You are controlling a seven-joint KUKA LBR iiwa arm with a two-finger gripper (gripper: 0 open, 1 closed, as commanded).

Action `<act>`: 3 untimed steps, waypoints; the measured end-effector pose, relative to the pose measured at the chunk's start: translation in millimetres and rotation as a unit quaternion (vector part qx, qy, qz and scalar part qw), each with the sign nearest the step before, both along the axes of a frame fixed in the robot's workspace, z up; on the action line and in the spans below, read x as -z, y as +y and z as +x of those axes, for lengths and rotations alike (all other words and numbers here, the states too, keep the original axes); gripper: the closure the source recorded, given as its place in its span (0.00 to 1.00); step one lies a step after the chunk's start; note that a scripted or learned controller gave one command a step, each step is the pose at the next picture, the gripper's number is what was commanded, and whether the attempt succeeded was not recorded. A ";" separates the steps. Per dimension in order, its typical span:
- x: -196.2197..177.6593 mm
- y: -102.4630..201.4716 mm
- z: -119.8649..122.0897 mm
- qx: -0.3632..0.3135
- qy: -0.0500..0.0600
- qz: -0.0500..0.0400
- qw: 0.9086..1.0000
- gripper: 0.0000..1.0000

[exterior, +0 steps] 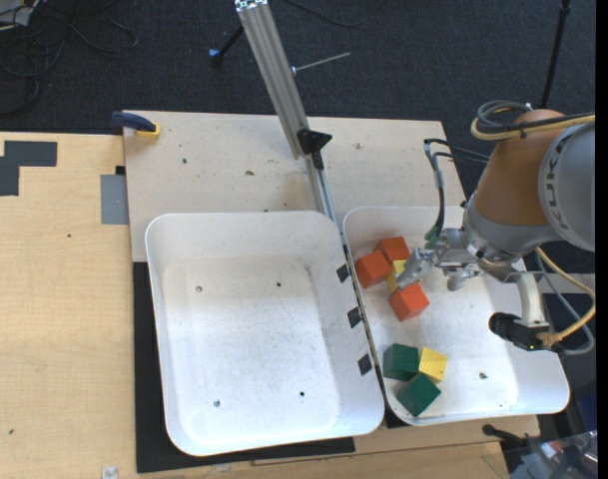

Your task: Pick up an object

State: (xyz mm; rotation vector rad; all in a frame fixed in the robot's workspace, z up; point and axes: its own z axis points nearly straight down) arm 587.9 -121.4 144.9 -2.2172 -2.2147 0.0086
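Several small blocks lie in the right bin [503, 387]. Two orange blocks [381, 259] sit near its upper left, with a small yellow piece [396, 269] beside them. A third orange block [409, 300] lies just below. Near the bin's front are two green blocks [400, 359] [419, 394] and a yellow block [432, 364]. My gripper [423, 265] reaches in from the right and hangs low over the orange cluster, its fingers close to the yellow piece and the lower orange block. I see nothing clearly held between them.
The left bin [184, 267] stands beside the right one, joined by black clips [353, 315]. A slanted metal rail [279, 73] rises behind the bins. The arm's wrist and cables [518, 267] cover the right bin's right side.
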 end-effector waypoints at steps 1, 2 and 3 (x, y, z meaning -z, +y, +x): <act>50.8 1.4 0.7 0.001 -0.004 0.001 1.000 0.00; 40.5 -0.2 -0.2 0.004 -0.003 0.000 1.000 1.00; -14.7 -7.1 -7.9 0.003 -0.005 -0.001 1.000 1.00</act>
